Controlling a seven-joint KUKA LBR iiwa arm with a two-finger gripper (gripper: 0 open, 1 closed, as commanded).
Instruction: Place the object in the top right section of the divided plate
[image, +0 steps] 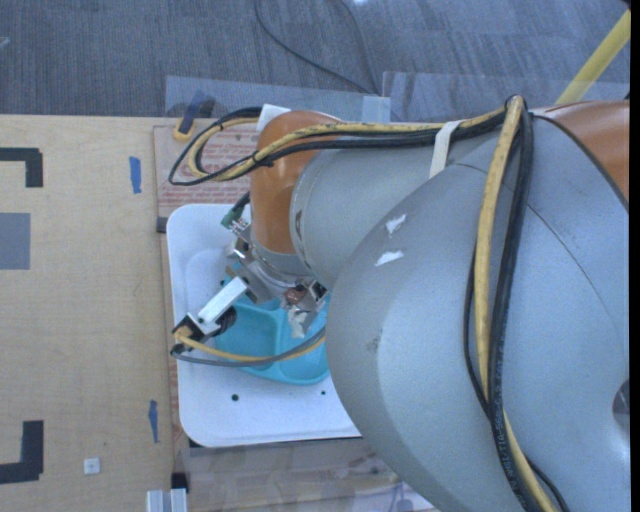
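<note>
Over the white bin (200, 400) we see the claw (285, 300) lowered toward the blue divided plate (262, 340), its metal parts just below the orange band (275, 175) of the wrist. We cannot tell whether it is released or clenched, because the arm (450, 300) covers most of it. Directly beneath and around the claw lies the divided plate, with a ridge of its blue wall visible at the claw's lower left; which section sits under the claw we cannot tell. We cannot make out the object meant for the plate. A white and black fitting (210, 318) juts out to the claw's left, over the plate's rim, with a yellow and black cable (250, 358) looping below it. Farther left of the claw stretches the tan tabletop (80, 300), marked with blue tape (135, 175).
</note>
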